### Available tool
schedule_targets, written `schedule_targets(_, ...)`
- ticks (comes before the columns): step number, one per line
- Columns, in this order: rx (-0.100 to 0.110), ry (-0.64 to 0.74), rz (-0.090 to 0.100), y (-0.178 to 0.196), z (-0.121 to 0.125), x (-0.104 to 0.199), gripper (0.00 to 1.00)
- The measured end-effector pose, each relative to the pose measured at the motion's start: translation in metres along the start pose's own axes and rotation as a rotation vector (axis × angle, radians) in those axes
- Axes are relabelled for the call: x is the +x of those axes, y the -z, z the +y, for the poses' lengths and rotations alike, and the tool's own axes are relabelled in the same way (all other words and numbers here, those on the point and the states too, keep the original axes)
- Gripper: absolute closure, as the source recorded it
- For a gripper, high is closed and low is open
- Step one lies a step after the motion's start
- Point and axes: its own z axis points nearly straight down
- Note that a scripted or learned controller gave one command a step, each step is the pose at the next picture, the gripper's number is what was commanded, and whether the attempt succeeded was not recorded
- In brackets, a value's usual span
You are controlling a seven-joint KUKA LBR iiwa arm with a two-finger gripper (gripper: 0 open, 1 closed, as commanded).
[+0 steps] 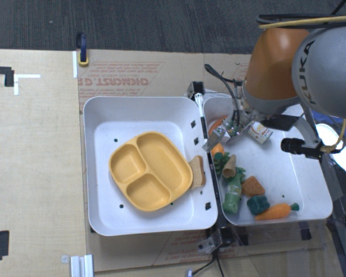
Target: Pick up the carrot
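Observation:
The carrot (275, 212) is orange with a green top and lies along the front edge of the right bin (311, 180). My gripper (221, 135) hangs over the back left corner of that bin, close to the wall between the two bins. It is well behind and to the left of the carrot, and apart from it. A small orange piece (218, 150) lies just below the gripper.
The right bin also holds a cone (228, 165), a green bottle (232, 193), an orange wedge (252, 185), a teal piece (258, 204) beside the carrot and a small carton (258, 133). In the left bin (98, 172) sit a yellow divided plate (150, 171) and a toast slice (197, 172).

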Motion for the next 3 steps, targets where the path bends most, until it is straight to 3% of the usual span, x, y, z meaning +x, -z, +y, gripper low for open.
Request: schedule_targets(3, 0.000, 0.000, 0.000, 0.0000, 0.0000, 0.0000, 0.00)
